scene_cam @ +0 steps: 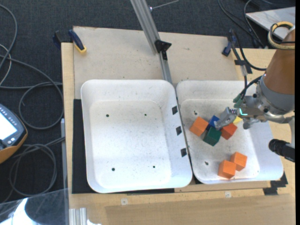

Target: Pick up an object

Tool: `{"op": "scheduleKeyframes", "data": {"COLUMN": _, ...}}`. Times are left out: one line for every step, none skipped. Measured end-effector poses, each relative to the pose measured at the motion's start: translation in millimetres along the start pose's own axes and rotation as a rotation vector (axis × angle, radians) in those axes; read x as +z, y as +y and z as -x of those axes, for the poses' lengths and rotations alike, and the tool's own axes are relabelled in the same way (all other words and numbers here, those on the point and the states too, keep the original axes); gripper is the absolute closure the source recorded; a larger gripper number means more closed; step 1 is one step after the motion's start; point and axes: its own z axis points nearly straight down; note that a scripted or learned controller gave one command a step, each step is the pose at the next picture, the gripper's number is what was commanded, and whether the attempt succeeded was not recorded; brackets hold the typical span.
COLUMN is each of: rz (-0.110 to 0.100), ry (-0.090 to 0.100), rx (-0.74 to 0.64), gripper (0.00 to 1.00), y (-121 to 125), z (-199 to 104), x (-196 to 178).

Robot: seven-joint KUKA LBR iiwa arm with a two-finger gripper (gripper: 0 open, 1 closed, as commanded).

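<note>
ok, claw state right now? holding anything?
Claw: low in the right white plastic bin, at the cluster of small blocks; open or shut cannot be told, and no block visibly sits in its grip.

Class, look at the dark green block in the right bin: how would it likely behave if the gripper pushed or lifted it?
The green block looks rigid with flat faces, so it would probably slide, not roll. It sits against an orange block and a blue piece, so a push would likely shift those too. The gripper is close above that cluster, so a clean grasp may be awkward.
</note>
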Motion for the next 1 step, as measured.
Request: {"op": "scheduleKeyframes", "data": {"rz": 0.005, "ry": -0.001, "rx": 0.001, "gripper": 0.0, "y": 0.6, "z": 0.1, "x": -1.4}}
